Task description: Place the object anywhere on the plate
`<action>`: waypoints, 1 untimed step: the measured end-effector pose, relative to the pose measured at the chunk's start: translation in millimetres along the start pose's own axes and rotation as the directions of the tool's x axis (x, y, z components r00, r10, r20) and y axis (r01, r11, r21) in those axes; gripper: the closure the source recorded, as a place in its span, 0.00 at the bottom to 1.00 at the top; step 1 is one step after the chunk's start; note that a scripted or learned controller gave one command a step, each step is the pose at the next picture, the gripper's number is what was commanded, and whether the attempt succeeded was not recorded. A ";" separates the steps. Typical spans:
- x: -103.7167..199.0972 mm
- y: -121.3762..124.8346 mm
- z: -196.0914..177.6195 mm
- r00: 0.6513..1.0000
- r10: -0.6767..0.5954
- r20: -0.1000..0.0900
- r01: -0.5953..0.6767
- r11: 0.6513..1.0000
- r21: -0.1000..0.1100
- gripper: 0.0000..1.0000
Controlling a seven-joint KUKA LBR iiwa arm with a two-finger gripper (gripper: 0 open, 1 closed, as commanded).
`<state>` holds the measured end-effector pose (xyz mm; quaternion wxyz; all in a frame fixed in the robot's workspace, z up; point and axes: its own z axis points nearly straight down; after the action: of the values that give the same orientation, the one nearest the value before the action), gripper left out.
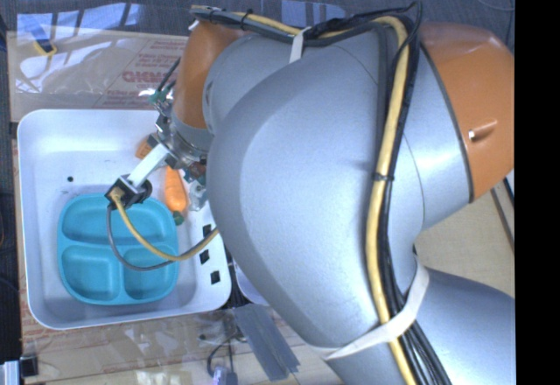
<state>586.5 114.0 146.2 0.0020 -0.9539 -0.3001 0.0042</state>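
— While the grey arm (pixel 350 173) loomed across the right bin, where was the carrot?

— An orange carrot (pixel 176 191) sat at the end effector (pixel 179 166), just beside the blue plate's (pixel 96 261) upper right corner, inside the left white bin (pixel 39 199).

— Was it gripped?

— I could not tell; the wrist hid the grasp. A second orange piece (pixel 143 148) lay nearby, and a yellow cable (pixel 140 239) looped over the plate.
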 end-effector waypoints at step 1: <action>0.3 -2.0 -8.9 1.000 -0.009 0.005 0.009 1.000 0.004 1.00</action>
<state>585.7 115.8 155.1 0.0031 -0.9525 -0.3044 0.0073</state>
